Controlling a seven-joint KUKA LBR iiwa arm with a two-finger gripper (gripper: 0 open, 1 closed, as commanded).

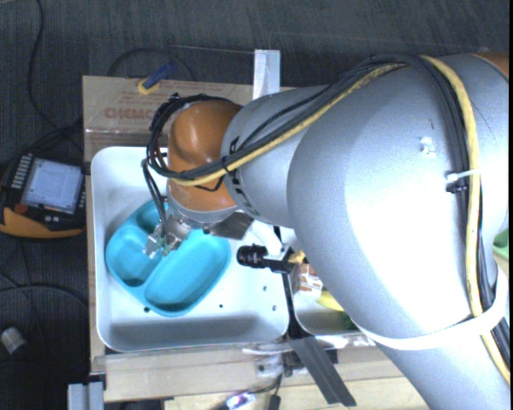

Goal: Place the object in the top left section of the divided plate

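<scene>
Gripper [162, 244] hangs directly over the blue plastic divided plate [184, 280] in the left white bin [120, 323], at the ridge between sections; grip state and any held object indiscernible.

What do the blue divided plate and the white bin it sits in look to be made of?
The divided plate looks like moulded plastic: uniform bright blue, rounded section walls, a soft sheen. The bin also looks like plastic, though coated metal is possible: plain white, smooth, with rounded corners and faint reflections. Neither can be confirmed from the camera view.
</scene>
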